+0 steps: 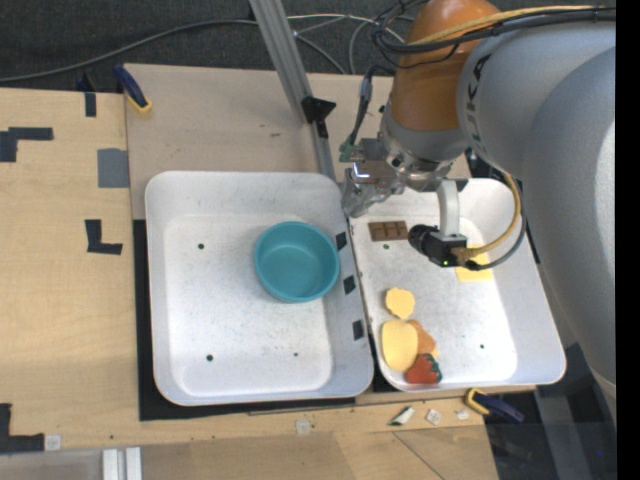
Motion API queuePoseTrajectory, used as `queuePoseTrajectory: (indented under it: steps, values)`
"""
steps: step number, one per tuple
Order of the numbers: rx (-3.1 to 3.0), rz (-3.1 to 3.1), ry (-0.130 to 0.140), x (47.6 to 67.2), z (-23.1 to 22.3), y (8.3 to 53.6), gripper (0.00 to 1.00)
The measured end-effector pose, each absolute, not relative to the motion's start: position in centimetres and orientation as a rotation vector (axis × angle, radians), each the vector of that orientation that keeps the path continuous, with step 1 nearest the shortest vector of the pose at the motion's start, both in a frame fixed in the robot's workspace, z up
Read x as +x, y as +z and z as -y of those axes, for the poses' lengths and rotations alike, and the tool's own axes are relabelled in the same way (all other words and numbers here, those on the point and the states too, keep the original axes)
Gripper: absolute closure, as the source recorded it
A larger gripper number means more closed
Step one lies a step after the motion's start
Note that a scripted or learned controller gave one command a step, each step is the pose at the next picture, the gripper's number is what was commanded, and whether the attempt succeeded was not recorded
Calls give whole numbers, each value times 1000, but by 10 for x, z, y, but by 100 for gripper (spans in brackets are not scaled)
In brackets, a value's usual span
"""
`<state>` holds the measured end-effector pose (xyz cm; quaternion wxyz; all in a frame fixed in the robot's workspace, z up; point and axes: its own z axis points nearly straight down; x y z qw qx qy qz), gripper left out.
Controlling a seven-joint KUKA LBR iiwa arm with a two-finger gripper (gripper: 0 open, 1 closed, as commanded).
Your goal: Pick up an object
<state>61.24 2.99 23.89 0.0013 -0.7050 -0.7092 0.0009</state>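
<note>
Your tool (362, 190), its grip state impossible to tell, hangs over the right bin's (520, 353) far-left corner, just beside a flat, segmented brown chocolate bar (388, 231) lying there.

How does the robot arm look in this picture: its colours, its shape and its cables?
The arm is thick and rounded, with smooth grey shells and an orange band above the wrist. Dark and yellow cables run over the top of it, and one yellow cable loops beside the wrist. The gripper is a small metallic unit with a black part next to it.
</note>
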Motion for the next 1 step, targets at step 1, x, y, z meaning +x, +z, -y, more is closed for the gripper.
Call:
queuePoseTrajectory:
  steps: [1]
  values:
    - [-2214,2227,0,633,-73,237,100]
